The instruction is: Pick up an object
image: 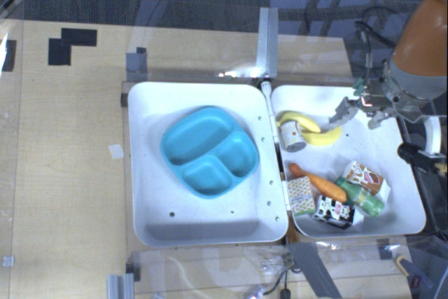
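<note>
1. Tool (357,110) hangs over the upper part of the right bin (413,217), reaching in from the right; its two fingers (343,110) are spread apart with nothing between them.
2. Banana (316,131) lies just left of and slightly below the tool, close to the left fingertip; whether they touch, cannot tell.
3. Small can (293,135) on its side, touching the banana's left end, by the bin divider.
4. Well below the tool, a cluster at the bin's lower end: carrot (320,183), checkered packet (301,195), black-and-white carton (334,211), green bottle (364,199), juice box (365,177).
5. Left bin (147,220) holds a blue divided plate (208,150), well apart from the tool.
6. Both bins sit on the pale worktop (63,171).
</note>
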Robot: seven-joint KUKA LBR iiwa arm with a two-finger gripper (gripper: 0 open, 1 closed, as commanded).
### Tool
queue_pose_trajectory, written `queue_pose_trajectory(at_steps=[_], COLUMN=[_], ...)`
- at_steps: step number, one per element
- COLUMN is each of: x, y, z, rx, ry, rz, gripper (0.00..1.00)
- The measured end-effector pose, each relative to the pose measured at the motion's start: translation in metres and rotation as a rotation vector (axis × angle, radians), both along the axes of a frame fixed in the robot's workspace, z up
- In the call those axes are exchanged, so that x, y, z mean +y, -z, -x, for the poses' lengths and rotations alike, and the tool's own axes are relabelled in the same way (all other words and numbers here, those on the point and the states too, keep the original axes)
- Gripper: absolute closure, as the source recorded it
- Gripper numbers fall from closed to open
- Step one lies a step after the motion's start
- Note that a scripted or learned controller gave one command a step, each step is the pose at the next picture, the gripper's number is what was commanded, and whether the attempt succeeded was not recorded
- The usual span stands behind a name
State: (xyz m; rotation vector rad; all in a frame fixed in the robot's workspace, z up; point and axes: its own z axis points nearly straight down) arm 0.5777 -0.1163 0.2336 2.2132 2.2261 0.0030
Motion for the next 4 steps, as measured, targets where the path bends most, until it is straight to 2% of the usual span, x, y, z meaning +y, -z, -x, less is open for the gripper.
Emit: queue_pose_trajectory(at_steps=[1, 2, 3, 4], x=[-0.022, -0.042, -0.042, -0.037], y=[0.139, 0.145, 0.131, 0.048], z=[-0.063, -0.043, -0.046, -0.056], rx=[-0.003, -0.007, -0.016, -0.004], ry=[-0.302, -0.259, -0.260, -0.081], rz=[0.002, 0.003, 0.004, 0.002], gripper=[0.00, 0.00, 1.00, 1.00])
